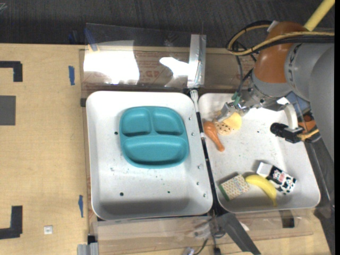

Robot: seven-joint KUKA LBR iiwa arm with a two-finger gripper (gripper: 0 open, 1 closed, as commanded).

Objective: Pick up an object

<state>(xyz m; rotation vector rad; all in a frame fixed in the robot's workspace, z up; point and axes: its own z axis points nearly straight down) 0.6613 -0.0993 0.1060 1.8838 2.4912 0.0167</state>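
Nearest, a toy banana (pixel 262 187) lies at the right bin's (pixel 308 158) front beside a tan sponge-like block (pixel 233 186) and a black-and-white box (pixel 280 179). Farther in, an orange carrot (pixel 213 135) touches a pale yellow cheese-like wedge (pixel 231 123); the wedge looks light and rigid, probably smooth plastic, best pinched across its flat faces. The gripper (pixel 237 106) sits right at the wedge's far edge; whether it is parted or closed is unclear. The arm (pixel 297 68) slants down from the far right.
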